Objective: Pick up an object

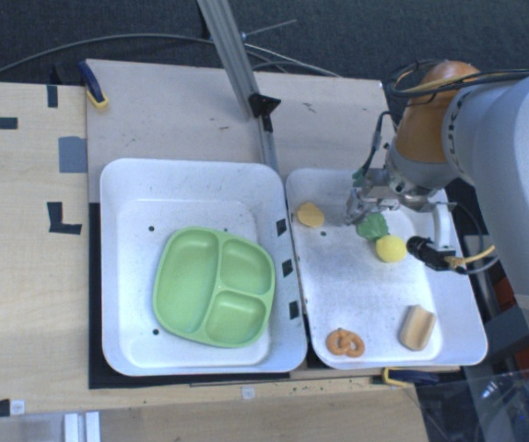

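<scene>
The right bin [366, 288] holds several small items. A green leafy piece [373, 226] lies near its back, with a yellow ball [391, 249] touching its right side. My gripper [366, 208] hangs low at the green piece's upper edge, reaching in from the right; whether it touches the piece I cannot tell. A yellow-orange lump [311, 215] sits to the gripper's left by the bin wall. At the bin's front lie a brown pretzel [345, 342] and a tan bread piece [417, 327].
The left bin [131, 247] holds a green divided plate [214, 286]. A slanted metal pole [232, 49] comes down to the back edge between the bins. Black cables [444, 256] trail from the wrist over the right bin's rim.
</scene>
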`<state>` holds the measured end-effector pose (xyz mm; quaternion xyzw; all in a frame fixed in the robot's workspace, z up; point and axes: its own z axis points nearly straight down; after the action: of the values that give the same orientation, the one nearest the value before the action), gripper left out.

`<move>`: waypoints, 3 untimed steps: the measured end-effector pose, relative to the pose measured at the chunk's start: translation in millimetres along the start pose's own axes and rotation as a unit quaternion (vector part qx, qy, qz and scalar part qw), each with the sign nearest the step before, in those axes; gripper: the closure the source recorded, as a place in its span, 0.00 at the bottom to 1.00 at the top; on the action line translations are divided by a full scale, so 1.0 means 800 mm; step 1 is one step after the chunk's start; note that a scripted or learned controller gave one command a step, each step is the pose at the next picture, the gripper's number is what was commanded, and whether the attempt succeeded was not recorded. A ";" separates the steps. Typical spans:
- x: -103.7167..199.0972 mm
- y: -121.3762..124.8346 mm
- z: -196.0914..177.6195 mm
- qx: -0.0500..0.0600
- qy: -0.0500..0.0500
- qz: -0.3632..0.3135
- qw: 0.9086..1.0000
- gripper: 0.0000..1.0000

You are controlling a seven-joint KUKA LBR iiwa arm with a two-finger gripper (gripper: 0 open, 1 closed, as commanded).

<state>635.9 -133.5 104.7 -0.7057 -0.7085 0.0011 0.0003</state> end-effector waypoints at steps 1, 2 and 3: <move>-0.006 0.013 -0.066 -0.003 0.000 0.001 1.000 1.00; -0.014 0.012 -0.144 -0.003 0.000 0.001 1.000 1.00; -0.024 0.009 -0.206 -0.003 0.000 0.001 1.000 1.00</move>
<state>643.5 -152.3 269.2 -0.7064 -0.7078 -0.0011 -0.0024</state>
